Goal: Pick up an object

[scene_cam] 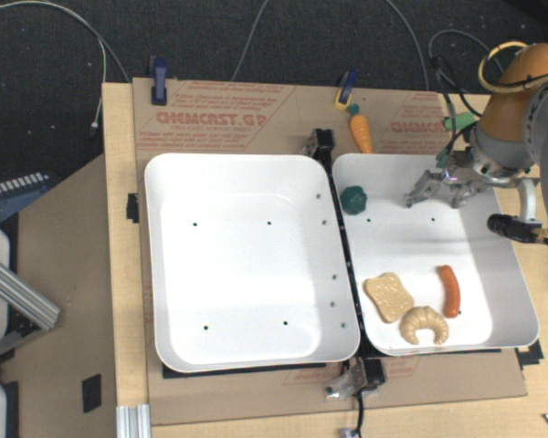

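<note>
Plastic toys: four small play foods lie in the right bin (507,272), and each looks light and hard.
Green ball (353,199): sits near the far left corner of the right bin, close to the left wall. It looks round and smooth, so it may roll or slip away.
Toast (388,296): lies flat near the front edge, toward the left. It is thin, so it is best pinched across its two short sides.
Croissant (426,325): lies just beside the toast, at the front edge. It is bumpy and curved; the fat middle looks like the best place to hold.
Sausage (450,290): lies near the front edge, right of the toast. It is long and thin, so pinch it across the middle.
Carrot (360,132): rests on the brown board, just past the far edge of the right bin.
Gripper (443,190): is over the far edge of the right bin, fingers spread wide, with nothing between them.
Left bin (164,245): white.
Writing: red letters on the board (210,117) are too blurry to be sure of.
</note>
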Available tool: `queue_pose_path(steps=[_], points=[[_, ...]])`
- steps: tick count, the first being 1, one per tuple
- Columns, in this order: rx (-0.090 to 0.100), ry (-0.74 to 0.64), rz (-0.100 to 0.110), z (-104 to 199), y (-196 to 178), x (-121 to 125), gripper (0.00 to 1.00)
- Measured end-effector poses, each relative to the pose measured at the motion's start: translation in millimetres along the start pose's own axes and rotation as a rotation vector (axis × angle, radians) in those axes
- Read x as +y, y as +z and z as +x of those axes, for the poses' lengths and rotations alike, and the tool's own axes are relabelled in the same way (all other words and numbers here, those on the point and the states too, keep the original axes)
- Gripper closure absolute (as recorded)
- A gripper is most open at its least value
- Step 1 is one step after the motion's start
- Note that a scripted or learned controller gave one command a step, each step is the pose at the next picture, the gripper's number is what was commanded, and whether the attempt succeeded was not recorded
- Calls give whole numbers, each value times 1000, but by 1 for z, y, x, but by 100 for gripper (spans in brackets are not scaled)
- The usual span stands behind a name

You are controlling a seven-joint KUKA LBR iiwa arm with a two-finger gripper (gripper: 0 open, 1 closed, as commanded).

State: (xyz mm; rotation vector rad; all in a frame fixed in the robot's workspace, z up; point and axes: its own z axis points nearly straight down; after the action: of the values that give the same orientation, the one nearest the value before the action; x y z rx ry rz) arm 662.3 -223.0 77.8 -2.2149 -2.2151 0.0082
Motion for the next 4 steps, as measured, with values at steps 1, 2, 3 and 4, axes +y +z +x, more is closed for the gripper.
queue_pose_path(steps=[1,2,3,4], points=[[-3,1,-11,3,-18,-68,0],[-2,2,-7,11,-5,-132,0],[-3,0,-12,11,-16,-130,100],[0,-7,-11,86,-6,-65,100]])
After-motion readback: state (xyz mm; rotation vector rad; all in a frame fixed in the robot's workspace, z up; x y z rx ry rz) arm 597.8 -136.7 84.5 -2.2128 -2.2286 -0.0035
